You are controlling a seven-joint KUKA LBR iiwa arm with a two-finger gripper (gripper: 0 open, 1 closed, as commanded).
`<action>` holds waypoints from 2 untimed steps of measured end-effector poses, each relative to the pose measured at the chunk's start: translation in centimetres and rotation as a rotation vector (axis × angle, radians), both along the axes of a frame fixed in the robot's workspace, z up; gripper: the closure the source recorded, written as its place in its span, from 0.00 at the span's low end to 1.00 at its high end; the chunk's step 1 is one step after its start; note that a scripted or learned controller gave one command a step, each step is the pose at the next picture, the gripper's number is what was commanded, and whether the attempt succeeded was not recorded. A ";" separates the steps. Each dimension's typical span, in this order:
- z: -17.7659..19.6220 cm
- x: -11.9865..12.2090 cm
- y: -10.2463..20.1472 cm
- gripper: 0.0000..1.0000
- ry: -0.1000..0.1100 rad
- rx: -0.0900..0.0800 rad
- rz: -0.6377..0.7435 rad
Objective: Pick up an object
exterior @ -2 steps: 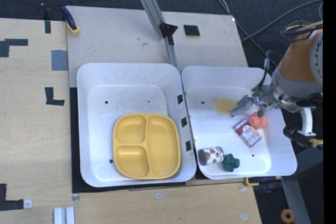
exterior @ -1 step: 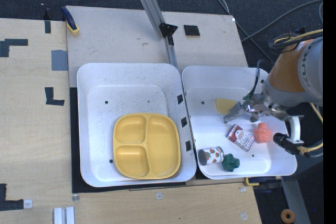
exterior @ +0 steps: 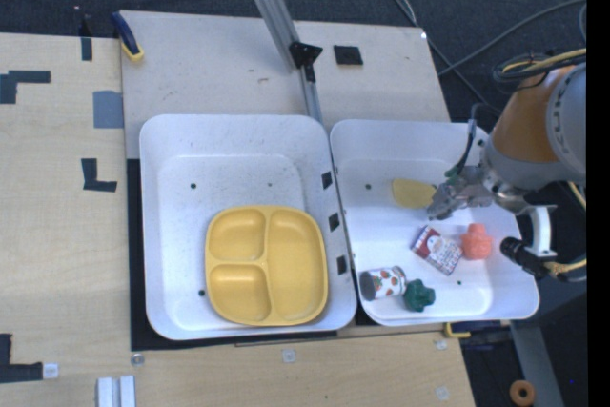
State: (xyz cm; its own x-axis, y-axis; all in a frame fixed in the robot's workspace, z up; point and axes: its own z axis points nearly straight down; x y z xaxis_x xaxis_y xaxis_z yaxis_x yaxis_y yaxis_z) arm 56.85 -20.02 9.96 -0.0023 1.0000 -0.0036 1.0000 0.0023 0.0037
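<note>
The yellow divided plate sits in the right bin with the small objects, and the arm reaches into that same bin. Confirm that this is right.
Not right. In the camera view, the yellow divided plate lies in the left bin. The small objects and the arm are in the right bin, as you said.

The right bin is crowded around the red-and-white packet: an orange-pink piece just beside it toward the arm, a yellow piece above it, a small can and a green piece below it. The gripper hangs just above the packet. Bare floor lies left of the packet.
</note>
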 end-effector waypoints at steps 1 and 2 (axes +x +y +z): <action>5.0 -0.9 0.0 1.00 0.002 0.003 -0.002; 11.2 -0.3 0.1 1.00 0.000 0.002 0.000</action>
